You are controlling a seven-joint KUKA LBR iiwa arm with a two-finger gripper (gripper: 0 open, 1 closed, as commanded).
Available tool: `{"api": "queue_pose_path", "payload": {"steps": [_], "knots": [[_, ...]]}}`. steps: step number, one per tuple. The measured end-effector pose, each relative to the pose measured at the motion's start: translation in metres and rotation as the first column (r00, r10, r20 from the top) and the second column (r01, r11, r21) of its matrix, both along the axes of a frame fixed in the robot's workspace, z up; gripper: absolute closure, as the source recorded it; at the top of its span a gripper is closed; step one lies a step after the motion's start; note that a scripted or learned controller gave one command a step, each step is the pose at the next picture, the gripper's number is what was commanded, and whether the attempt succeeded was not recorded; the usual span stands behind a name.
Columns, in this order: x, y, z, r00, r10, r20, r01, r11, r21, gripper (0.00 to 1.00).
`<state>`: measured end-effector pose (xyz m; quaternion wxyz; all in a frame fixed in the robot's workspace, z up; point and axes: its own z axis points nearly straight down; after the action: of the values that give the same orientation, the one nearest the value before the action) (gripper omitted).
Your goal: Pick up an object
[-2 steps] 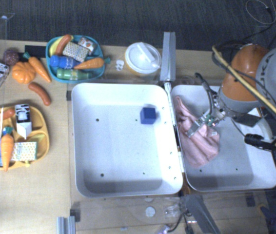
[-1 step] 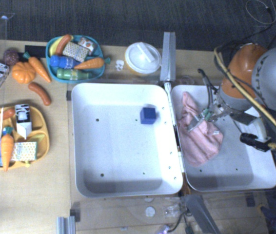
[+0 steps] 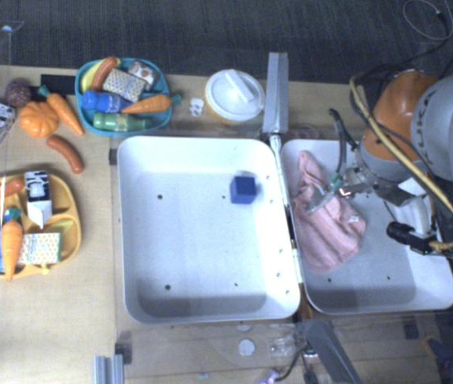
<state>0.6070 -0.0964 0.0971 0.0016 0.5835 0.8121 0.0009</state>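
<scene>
Pink cloth [image 3: 326, 222] lies lengthwise along right bin's [image 3: 386, 290] left side, under gripper [image 3: 330, 192].

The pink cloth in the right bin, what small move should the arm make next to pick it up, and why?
Probably lower a little: the gripper sits over the crumpled pink cloth, near its upper middle in the right bin, though actual contact is unclear.

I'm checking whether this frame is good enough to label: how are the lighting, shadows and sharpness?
Camera view: even overhead light; soft shadows along the near wall of the left white bin and beside the small blue cube; the whole image is slightly soft; the crumpled pink cloth stays readable, but the gripper above it is dim and blurred, its details unclear.
</scene>
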Motion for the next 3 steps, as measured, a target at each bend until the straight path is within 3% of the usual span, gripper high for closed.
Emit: {"api": "queue_pose_path", "payload": {"steps": [1,2,3], "knots": [[-0.016,-0.012,-0.008,1.0,0.024,0.01,-0.024,1.0,0.0,0.0],[-0.045,-0.063,0.009,1.0,-0.022,-0.001,0.022,1.0,0.0,0.0],[-0.009,-0.034,-0.008,0.998,-0.064,0.009,0.064,0.998,0.0,0.0]]}}
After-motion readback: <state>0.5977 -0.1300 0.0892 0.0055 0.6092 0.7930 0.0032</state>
